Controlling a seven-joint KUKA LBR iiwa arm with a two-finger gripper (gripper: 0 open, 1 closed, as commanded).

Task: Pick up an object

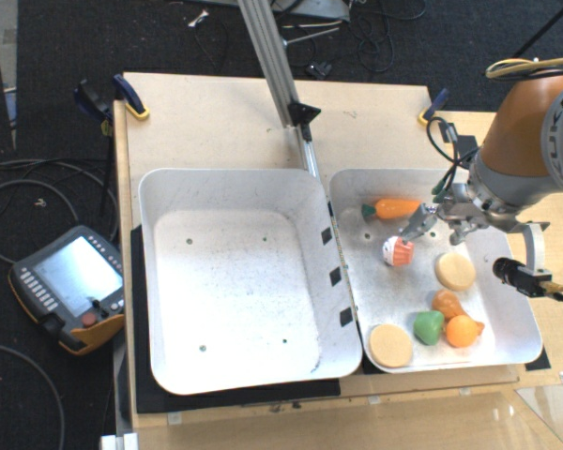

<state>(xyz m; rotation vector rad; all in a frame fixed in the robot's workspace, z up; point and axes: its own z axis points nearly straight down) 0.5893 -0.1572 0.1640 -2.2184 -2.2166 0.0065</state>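
We see the grey arm (530,148) with its orange band reaching in from the bench's right edge, bent down over the right bin (507,345). Its claw (438,221) hangs with its 2 thin metal fingers (417,223) spread wide and nothing between them, just above a small white and red object (397,250). Behind it, near the bin's far edge, lies a smooth orange carrot (394,209). Toward the near edge sit 2 pale round discs (390,344), a green pepper shape (429,326) and 2 orange fruit-like pieces (462,331). The left bin (169,195) is shallow white plastic with rounded corners.
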